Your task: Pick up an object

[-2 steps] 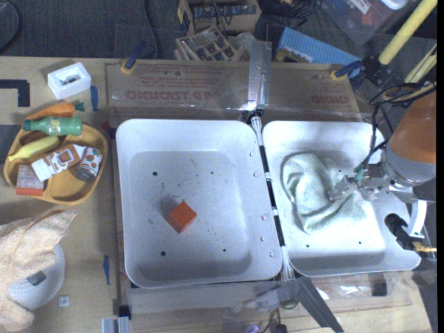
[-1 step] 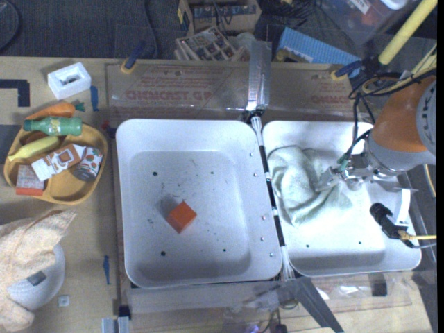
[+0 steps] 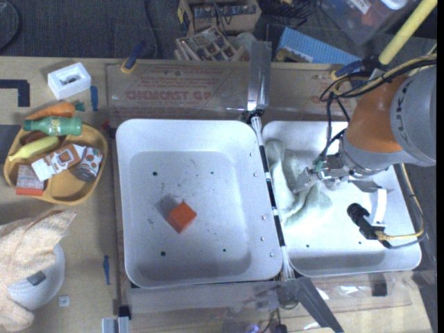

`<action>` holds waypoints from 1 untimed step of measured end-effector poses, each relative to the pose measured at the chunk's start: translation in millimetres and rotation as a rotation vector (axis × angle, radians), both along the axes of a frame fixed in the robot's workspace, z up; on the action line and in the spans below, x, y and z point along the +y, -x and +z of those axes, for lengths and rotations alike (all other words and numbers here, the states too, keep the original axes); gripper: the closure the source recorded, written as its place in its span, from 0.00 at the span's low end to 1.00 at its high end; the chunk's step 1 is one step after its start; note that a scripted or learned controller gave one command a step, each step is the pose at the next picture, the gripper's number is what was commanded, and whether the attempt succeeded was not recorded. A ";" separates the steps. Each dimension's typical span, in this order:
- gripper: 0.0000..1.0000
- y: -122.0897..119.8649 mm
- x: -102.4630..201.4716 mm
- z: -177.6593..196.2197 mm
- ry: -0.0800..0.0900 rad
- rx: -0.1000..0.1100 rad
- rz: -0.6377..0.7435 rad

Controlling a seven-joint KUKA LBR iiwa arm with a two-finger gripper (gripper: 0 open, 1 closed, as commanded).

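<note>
Bench (image 3: 62, 71) with two white bins (image 3: 187, 137)

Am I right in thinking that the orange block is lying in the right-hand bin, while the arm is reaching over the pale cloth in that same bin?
Not quite: the camera view shows the orange block lying in the left bin, not the right one. The arm is indeed over the pale cloth in the right bin.

Two white bins (image 3: 139, 144); one orange block (image 3: 183, 216); one pale cloth (image 3: 297, 182); one yellow bowl (image 3: 69, 193); one green bottle (image 3: 54, 125).
</note>
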State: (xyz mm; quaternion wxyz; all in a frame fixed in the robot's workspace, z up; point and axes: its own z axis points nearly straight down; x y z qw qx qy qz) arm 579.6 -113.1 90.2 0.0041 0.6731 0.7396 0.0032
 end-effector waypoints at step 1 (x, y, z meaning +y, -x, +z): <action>0.00 -83.4 14.8 -0.7 0.003 0.001 0.161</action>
